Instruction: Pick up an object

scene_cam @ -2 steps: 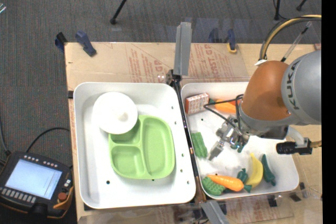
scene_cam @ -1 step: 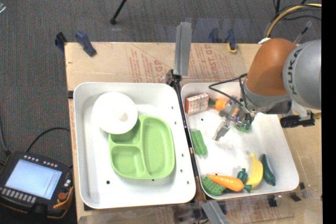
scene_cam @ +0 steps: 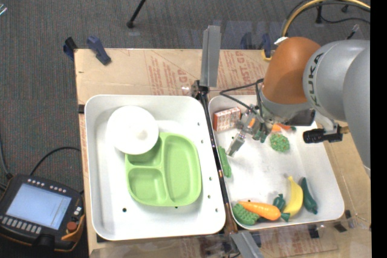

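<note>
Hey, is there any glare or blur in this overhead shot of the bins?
Camera view: even, soft light; the round white bowl is nearly washed out against the left white bin; the two-finger gripper looks slightly soft, small toys in the right white bin lack fine detail.

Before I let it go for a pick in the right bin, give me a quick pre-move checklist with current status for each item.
1. Gripper positioned over the right bin, upper left part: ok.
2. Something between its fingers already: cannot tell; nothing is seen held.
3. Bin floor under the gripper free of objects: ok; it hangs over bare white floor.
4. Nearest targets identified: ok; small orange-and-white box up-left of it, broccoli to its right.
5. Other picks available: ok; banana and carrot lie along the bin's near edge.
6. Left bin out of the way: ok; its green divided tray and white bowl lie apart from the arm.
</note>
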You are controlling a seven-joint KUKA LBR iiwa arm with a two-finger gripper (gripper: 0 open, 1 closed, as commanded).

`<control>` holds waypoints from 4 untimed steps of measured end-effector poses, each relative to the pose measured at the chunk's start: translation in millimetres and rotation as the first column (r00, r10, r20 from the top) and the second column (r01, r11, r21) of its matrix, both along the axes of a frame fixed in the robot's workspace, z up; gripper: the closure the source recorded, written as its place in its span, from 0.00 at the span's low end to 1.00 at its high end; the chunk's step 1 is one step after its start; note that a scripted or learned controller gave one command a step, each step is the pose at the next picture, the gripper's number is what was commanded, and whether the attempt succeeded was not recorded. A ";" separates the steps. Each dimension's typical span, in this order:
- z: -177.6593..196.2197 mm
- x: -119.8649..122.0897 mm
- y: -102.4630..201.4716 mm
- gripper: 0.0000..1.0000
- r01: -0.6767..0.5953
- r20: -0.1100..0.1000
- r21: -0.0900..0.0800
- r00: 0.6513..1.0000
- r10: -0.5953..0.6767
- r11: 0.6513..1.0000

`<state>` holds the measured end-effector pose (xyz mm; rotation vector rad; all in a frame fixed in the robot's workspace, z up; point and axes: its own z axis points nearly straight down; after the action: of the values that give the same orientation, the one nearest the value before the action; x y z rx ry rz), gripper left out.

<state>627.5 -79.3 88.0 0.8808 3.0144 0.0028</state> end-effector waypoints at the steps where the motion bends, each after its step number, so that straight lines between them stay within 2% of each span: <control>1: 1.1 7.5 -43.7 0.00 0.036 0.001 -0.001 0.999 -0.036 0.999; 2: 1.1 1.7 -81.5 0.00 -0.037 0.001 -0.002 0.999 0.037 0.999; 3: 0.6 8.4 -73.9 0.00 -0.012 0.002 -0.001 1.000 0.012 1.000; 4: 11.5 9.8 -73.6 1.00 -0.015 0.006 -0.002 1.000 0.015 1.000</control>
<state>637.3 -152.9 99.5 0.8561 3.0146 0.0025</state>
